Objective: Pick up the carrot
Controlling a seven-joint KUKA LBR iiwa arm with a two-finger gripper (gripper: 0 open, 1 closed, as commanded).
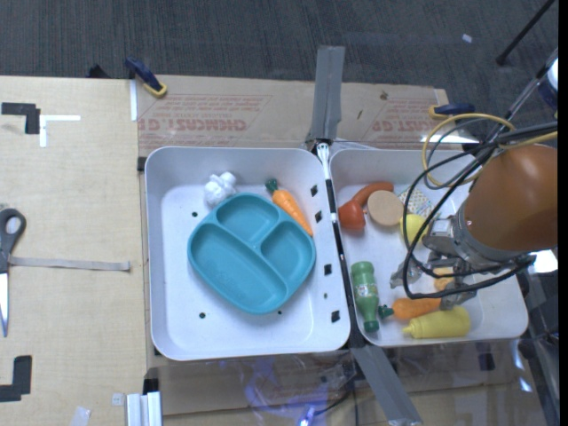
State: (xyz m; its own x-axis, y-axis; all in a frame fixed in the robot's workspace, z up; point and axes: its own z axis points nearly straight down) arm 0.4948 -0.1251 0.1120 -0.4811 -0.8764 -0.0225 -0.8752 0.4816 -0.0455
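Arm sits low over the right bin (506,322), claw (441,273) state can't be told under the wrist and cables, just above a carrot (417,307) lying beside the yellow bottle (437,326); second carrot (291,209) leans on the teal tray (251,254)

**Red print on the cardboard**

A flattened cardboard sheet (266,114) behind the bins bears red printed lettering that sits upside down in the camera view. It recurs near the right end, but the words are too small to read.
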